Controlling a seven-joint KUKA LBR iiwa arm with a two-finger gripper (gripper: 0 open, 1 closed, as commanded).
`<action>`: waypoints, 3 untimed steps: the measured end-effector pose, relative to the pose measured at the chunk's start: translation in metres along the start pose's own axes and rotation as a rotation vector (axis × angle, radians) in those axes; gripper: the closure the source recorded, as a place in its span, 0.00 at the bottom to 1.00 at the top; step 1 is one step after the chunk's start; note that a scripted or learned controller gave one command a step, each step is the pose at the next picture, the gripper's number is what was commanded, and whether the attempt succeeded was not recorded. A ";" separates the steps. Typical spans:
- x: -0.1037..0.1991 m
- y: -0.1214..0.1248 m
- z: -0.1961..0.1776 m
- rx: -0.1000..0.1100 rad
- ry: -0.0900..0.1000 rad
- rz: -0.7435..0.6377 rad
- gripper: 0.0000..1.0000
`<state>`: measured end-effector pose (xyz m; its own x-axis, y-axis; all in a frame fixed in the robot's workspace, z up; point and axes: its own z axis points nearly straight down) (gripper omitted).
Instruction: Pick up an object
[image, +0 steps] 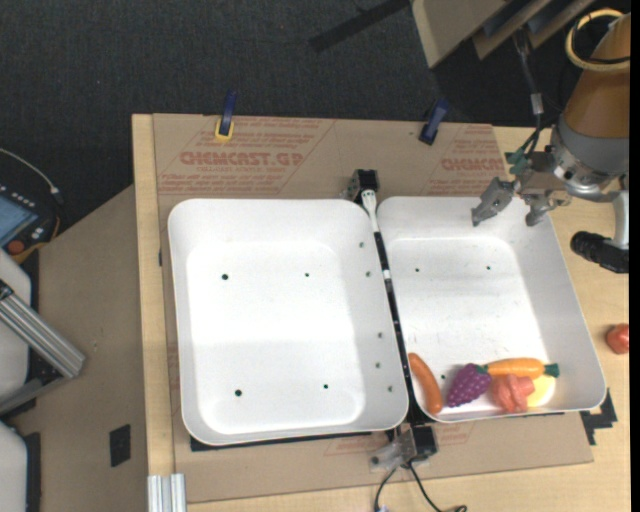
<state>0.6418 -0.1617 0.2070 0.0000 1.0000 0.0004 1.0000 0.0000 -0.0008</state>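
Gripper (514, 204) open, two fingers spread and nothing between them, poised over the far rim of the right bin (560, 300). Orange band of the arm (600, 90) just above it, at the bin's far right corner. Toy food clustered along the right bin's near wall, well apart from the gripper: orange sausage-like piece (425, 383) at the near left corner, purple grapes (467, 384) just beside it, carrot (520, 367) to their right, red piece (511, 392) and yellow piece (541, 392) touching beneath the carrot. Left bin (190, 300) adjoining the right bin's left edge. Small red object (620, 339) on the desk (600, 280), beyond the right bin's right rim.
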 end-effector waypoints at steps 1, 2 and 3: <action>0.027 -0.078 -0.017 0.005 0.002 0.001 0.00; -0.015 -0.120 -0.075 -0.008 -0.005 0.005 0.00; 0.009 -0.156 -0.304 -0.023 -0.006 -0.003 0.00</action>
<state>0.4859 -0.1530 0.5108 -0.0025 1.0000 -0.0059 0.9997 0.0026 0.0224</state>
